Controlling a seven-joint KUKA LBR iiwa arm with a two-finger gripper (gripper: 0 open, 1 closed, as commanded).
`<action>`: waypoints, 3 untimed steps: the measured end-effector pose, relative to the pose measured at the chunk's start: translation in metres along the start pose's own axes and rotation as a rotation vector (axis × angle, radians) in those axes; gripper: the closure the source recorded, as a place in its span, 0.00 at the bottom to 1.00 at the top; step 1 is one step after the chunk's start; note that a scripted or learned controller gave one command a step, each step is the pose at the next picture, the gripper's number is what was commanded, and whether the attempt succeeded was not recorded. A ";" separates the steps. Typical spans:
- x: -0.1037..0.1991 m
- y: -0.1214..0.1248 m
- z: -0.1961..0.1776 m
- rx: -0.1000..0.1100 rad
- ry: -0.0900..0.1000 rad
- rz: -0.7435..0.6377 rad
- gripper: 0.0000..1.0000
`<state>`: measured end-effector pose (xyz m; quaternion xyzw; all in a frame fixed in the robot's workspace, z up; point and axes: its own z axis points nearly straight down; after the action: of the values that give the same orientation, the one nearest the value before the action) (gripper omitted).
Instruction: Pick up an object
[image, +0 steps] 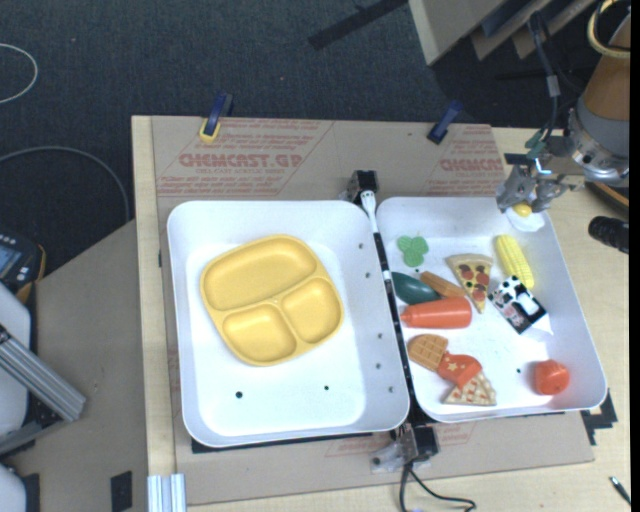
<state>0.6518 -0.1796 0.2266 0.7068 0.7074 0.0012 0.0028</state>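
Gripper hovers over the right white bin's far right corner, fingers pinching a small yellow-and-white toy, too small to judge its axis. Beneath, a yellow plastic corn cob lies pointing away from the camera.

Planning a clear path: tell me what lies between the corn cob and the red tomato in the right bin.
In the camera view, the black-and-white cow toy lies between the corn cob and the red tomato; below the cow, bare white bin floor runs to the tomato.
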 end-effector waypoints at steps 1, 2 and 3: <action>0.051 -0.001 0.010 0.008 0.005 -0.005 1.00; 0.112 -0.002 -0.002 0.007 0.006 -0.006 1.00; 0.166 0.004 -0.010 0.003 0.004 -0.006 1.00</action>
<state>0.6556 -0.0131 0.2365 0.7049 0.7093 0.0014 0.0003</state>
